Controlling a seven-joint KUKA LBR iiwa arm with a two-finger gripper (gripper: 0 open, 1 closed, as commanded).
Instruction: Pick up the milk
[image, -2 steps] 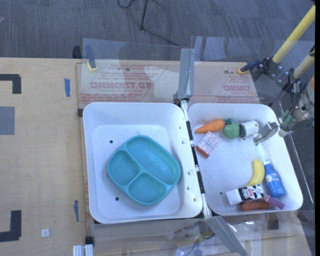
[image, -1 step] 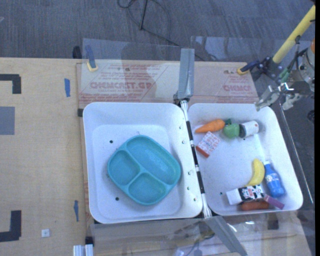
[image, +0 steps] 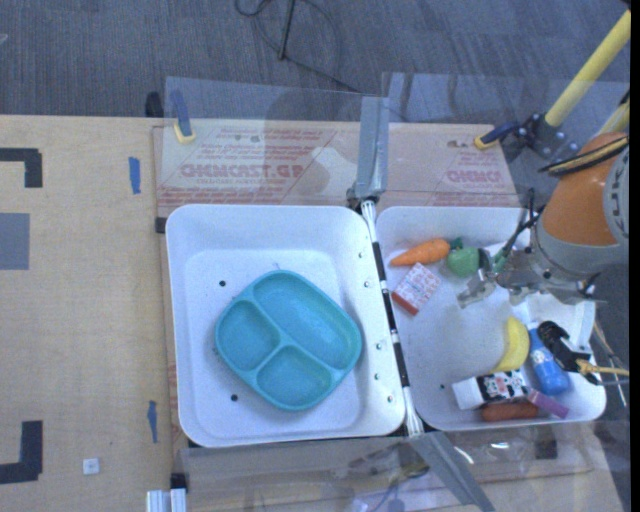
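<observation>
Camera view looks down on the tabletop with two white bins side by side; the left bin carries a blue divided plate, and the right bin carries the toys; the milk, a small white carton with black spots, lies on its side near the front edge of the right bin, touching a red sausage just in front of it and with a banana just behind it; a blue bottle lies beside the banana; a carrot, a green fruit and a small red-and-white packet lie toward the back of this bin; the end effector hangs over the middle of the right bin, apart from the milk, and whether it is apart or together I cannot tell; nothing is seen in it; the arm comes in from the right, with its orange band above the wrist and the wrist pointing down and to the left; I judge the step is the approach, the grasp not yet made; the next move calls for going forward and down to the carton, turned across its narrow side, and avoiding the sausage and the banana.
</observation>
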